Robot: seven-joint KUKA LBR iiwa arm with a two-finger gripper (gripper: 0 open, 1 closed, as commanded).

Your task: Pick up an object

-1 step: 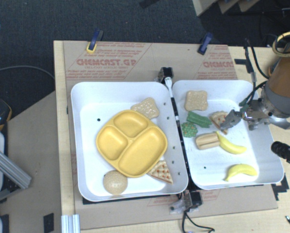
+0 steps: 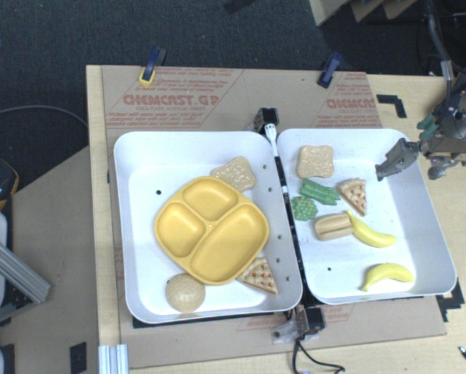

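My gripper (image 2: 415,165) hangs over the right bin's (image 2: 420,209) far right side, open, with nothing between its fingers. Its left finger (image 2: 393,162) points toward a pizza slice (image 2: 354,195) a little to the left. In the same bin lie a bread slice (image 2: 315,160), a green pepper-like piece (image 2: 319,191), a broccoli piece (image 2: 303,207), a hot dog bun (image 2: 332,225) and two bananas (image 2: 372,234) (image 2: 389,274).
The left bin (image 2: 135,185) holds a yellow divided plate (image 2: 211,230), a toast piece (image 2: 234,174), a round cookie (image 2: 185,292) and a waffle-like wedge (image 2: 259,275). A black clip (image 2: 266,119) sits at the far end of the ridge between the bins.
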